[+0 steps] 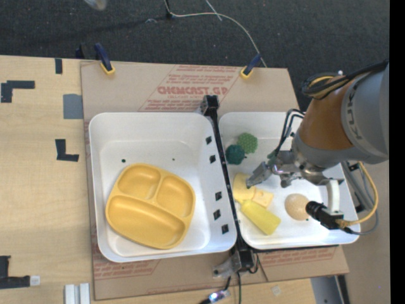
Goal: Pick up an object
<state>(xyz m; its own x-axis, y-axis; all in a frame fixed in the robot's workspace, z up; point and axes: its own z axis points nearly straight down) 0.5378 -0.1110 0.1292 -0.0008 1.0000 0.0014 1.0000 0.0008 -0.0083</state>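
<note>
You see the claw (269, 174) low over the right bin (285, 233), its two fingers spread apart with nothing between them. One fingertip (252, 181) points at the pale yellow block (243, 189). A yellow cylinder (261, 216), cream ball (295, 206) and green pieces (243, 145) lie nearby. The left bin (114, 132) holds a yellow divided plate (150, 205).

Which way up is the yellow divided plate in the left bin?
Right way up. The yellow divided plate lies flat on the left bin floor with its three compartments facing the camera.
</note>
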